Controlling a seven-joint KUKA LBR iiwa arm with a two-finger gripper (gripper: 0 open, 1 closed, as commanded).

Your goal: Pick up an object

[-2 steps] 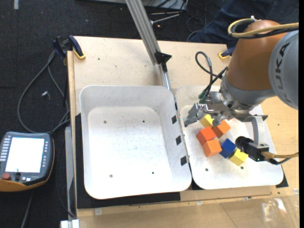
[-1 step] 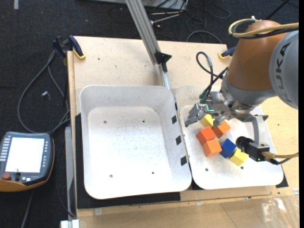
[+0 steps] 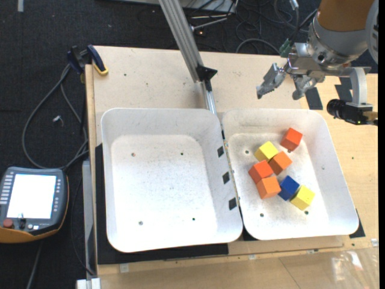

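Seven blocks [image 3: 278, 170] are clustered in the right bin [image 3: 337, 179]. The end effector [image 3: 285, 85] is held open, gripping nothing, above the tabletop [image 3: 144, 77] behind that bin.

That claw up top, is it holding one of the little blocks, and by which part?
Nothing is held. The gripper hangs open above the right bin, its fingers bare; the blocks all lie in that bin.

A pale wooden table [image 3: 150, 77] is sitting on dark carpeted floor [image 3: 36, 29]; cables [image 3: 252, 23] are lying at twelve o'clock, a handheld control pendant [image 3: 31, 203] at nine.
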